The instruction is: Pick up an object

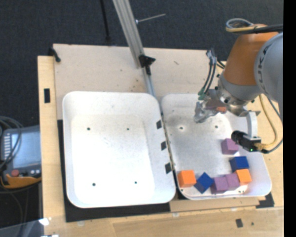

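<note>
The claw (203, 113) hangs over the far part of the right bin (187, 142); how far it is open cannot be told, and no block sits between its tips. The blocks lie well apart from it along the bin's near and right sides: two orange blocks (187, 177), two blue blocks (204, 182) and three purple blocks (230, 146), seven altogether. The left bin (74, 132) sits alongside, and a slanted metal rail (130, 31) stands behind both bins.

Dark carpet floor (187, 14) surrounds a pale wooden bench (98, 68), with cables (2, 127) at left.
</note>
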`<state>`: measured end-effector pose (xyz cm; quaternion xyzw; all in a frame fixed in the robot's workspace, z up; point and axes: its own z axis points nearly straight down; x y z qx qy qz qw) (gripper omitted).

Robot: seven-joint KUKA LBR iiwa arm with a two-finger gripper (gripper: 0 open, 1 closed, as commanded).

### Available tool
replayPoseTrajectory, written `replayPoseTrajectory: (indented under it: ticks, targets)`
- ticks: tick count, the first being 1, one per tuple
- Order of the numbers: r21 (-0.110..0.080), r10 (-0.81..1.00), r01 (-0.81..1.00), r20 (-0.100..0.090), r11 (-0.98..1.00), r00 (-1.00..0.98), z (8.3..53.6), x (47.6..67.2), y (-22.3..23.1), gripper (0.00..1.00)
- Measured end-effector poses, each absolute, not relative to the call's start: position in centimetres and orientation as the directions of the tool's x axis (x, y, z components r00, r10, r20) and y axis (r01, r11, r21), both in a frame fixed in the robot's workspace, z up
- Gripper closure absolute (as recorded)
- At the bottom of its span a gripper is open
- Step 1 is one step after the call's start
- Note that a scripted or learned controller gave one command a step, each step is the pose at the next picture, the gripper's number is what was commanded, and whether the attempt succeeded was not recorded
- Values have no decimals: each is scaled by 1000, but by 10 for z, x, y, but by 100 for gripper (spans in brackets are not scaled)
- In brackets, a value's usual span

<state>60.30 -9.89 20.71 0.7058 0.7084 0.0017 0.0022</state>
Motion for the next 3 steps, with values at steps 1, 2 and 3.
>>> replayPoseTrajectory:
  ticks: [1, 2, 3]
  targets:
    - [3, 1000, 1000, 1, 7, -7, 219, 601, -53, 100]
    - [3, 1000, 1000, 2, 8, -8, 234, 606, -2, 100]
    - [2, 1000, 1000, 0, 7, -7, 227, 609, 43, 100]
